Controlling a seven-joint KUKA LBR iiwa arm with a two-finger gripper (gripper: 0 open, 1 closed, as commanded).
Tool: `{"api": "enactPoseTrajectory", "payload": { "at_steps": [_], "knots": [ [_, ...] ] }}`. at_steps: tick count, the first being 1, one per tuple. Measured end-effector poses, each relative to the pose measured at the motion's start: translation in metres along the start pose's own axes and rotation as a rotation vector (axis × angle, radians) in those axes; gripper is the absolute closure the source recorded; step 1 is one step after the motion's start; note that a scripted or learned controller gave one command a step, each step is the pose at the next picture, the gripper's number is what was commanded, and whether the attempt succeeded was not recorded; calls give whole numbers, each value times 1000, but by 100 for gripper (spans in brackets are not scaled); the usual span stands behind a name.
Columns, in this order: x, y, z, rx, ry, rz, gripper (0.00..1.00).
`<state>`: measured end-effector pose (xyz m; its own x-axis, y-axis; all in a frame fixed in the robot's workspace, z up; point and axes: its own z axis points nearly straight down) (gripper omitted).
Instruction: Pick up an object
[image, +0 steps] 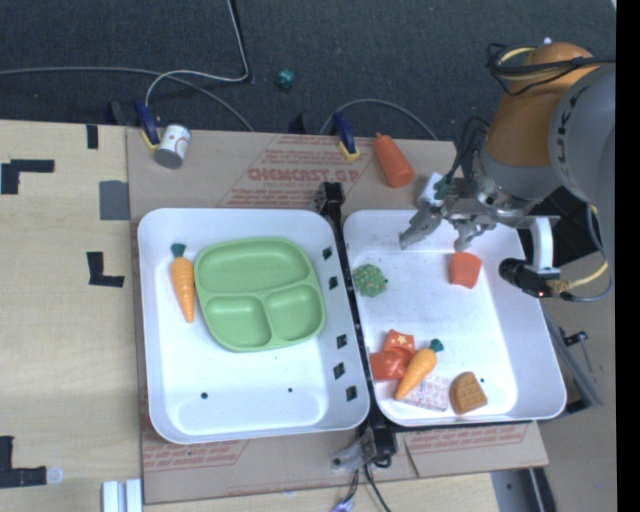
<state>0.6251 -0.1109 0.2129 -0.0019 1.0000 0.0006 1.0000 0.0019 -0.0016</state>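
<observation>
My gripper (441, 232) hangs over the far part of the right bin (520, 340), fingers spread open with nothing between them. An orange-red block (464, 269) lies just below the right finger. A green broccoli piece (370, 280) sits near the bin's left wall. At the near end lie a red piece (392, 353), a carrot (418, 370), a pink-white wafer (428, 396) and a brown bread piece (466, 393).
The left bin (165, 330) holds a green divided plate (260, 293) and a second carrot (183, 284). An orange bottle-shaped toy (393, 160) and a small can (173, 144) lie on the cardboard behind the bins. Clips sit along the divider between the bins.
</observation>
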Motion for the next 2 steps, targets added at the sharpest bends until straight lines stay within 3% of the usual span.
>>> {"api": "enactPoseTrajectory", "payload": {
  "at_steps": [1, 2],
  "knots": [
    [-73, 42, 44, 1, -2, 2, 0],
    [-113, 24, 61, 0, -2, 2, 0]
  ]
}}
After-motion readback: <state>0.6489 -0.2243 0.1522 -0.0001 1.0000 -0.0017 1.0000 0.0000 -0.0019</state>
